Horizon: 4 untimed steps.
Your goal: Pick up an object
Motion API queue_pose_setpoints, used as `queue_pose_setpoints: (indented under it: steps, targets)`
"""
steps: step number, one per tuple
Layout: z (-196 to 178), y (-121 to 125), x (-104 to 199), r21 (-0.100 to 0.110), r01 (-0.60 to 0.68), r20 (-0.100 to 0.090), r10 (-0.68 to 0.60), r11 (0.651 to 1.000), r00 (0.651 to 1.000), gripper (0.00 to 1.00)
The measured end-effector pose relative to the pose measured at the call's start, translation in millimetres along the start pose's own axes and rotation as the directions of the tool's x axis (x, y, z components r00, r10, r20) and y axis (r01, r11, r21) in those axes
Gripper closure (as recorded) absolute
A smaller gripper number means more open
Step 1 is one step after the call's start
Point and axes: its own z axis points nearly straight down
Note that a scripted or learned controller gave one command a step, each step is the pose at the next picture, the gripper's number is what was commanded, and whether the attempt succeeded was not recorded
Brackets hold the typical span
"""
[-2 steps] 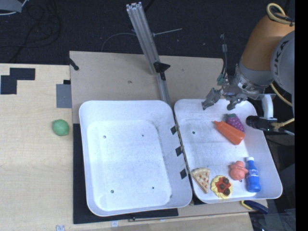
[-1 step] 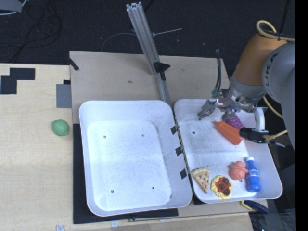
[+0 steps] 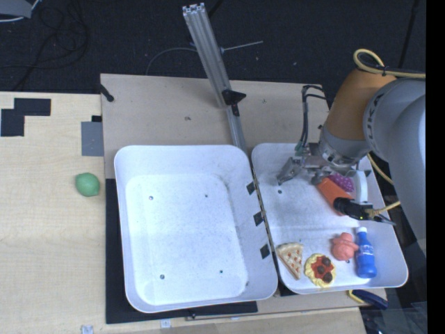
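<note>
My gripper [image 3: 297,177] hangs low over the back part of the right bin [image 3: 306,214]. Its fingers are spread open and nothing lies between them. Just to its right an orange carrot-like toy [image 3: 327,189] lies beside a purple bunch of grapes [image 3: 342,183], both partly under the wrist. Along the bin's front lie a pizza slice [image 3: 290,258], a small round pizza [image 3: 320,269], a pink toy [image 3: 342,246] and a blue bottle [image 3: 365,254].
The left bin [image 3: 184,228] stands beside the right one, with black clips along the shared rim. A green ball [image 3: 87,184] rests on the bench to the far left. A slanted metal rail [image 3: 212,61] rises behind the bins.
</note>
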Motion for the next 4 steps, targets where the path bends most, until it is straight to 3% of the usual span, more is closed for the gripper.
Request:
queue_pose_setpoints:
  steps: [1, 3, 4]
  targets:
    - [-13, 1, -1, -0.004, -0.001, 0.001, 0.001, 1.000, 1.000, 1.00]
    - [-137, 2, -6, -0.009, -0.002, 0.001, 0.002, 1.000, 1.000, 1.00]
    - [-144, 2, -6, -0.005, -0.001, 0.001, 0.002, 1.000, 1.000, 1.00]
